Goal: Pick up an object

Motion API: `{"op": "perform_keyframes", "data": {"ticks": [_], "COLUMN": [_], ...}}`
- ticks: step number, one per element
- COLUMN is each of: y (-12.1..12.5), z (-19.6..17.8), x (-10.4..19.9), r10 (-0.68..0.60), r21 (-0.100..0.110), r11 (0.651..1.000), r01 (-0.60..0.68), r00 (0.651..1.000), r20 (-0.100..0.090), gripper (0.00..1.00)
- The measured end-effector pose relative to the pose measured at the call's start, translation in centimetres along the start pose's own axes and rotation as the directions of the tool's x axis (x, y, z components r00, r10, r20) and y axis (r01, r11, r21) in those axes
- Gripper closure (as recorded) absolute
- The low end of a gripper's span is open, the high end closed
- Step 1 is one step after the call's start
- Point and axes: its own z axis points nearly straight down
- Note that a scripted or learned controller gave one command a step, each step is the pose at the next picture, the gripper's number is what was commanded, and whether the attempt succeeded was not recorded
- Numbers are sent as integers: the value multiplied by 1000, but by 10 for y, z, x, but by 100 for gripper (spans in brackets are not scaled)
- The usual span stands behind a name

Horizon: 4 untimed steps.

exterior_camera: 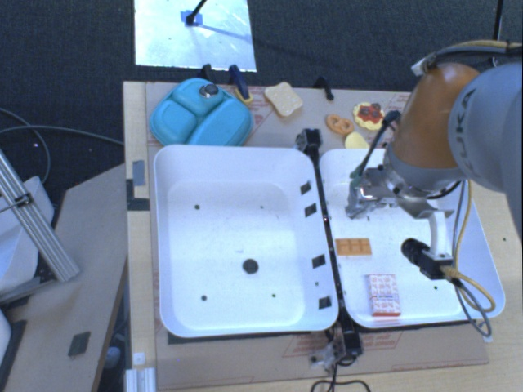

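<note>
In the right bin (pixel 482 278), an orange waffle-like square (pixel 354 247) lies near the left wall. A red and white packet (pixel 383 294) sits closer to the front edge. My gripper (pixel 360 202) hangs over the bin's upper left part, a little behind the orange square and apart from it. Nothing shows in its grasp. The grey arm with its orange band (pixel 429 121) reaches in from the right and covers the back of this bin. A small dark disc (pixel 250 265) rests on the floor of the left bin (pixel 188 219).
Behind the bins on the bench lie a blue lidded dish (pixel 200 114), a toast slice (pixel 283 99), a pretzel (pixel 338 124), a red-topped toy food (pixel 369 114) and a yellow piece (pixel 355 141). A black cable fitting (pixel 423 258) hangs off the arm over the right bin.
</note>
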Motion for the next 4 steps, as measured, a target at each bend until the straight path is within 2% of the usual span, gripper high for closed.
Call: {"op": "perform_keyframes", "data": {"ticks": [1, 2, 3, 4], "y": [-73, -62, -13, 18], "z": [2, -33, -159, -354], "x": [30, 104, 81, 98], "r10": [6, 0, 8, 5], "r21": [15, 7, -7, -11], "r11": [1000, 1000, 1000, 1000], "r01": [-6, 0, -8, -5], "r00": [1000, 1000, 1000, 1000], "r20": [0, 0, 2, 0], "gripper": [100, 100, 100, 100]}}
